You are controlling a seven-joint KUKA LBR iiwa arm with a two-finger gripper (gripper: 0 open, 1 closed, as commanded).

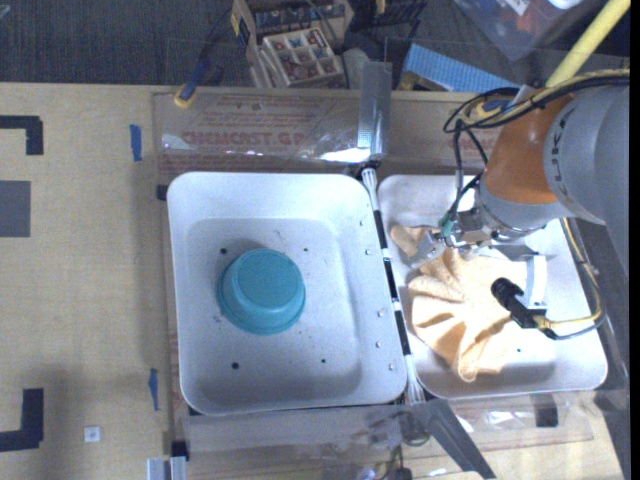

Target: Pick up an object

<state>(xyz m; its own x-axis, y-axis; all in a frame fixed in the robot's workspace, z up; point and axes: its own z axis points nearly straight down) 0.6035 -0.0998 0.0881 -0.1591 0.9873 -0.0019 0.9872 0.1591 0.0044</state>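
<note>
A crumpled tan cloth lies in the right white bin, spreading from its upper left towards the front. My gripper hangs over the cloth's upper edge, right at the fabric, below the grey arm and its orange band. The wrist hides the point where gripper and cloth meet. An upturned teal bowl rests in the middle of the left white bin, well away from the gripper.
A black connector with a yellow cable hangs from the wrist over the cloth. The raised divider between the bins runs just left of the gripper. Boxes and clutter sit beyond the bins' far edge.
</note>
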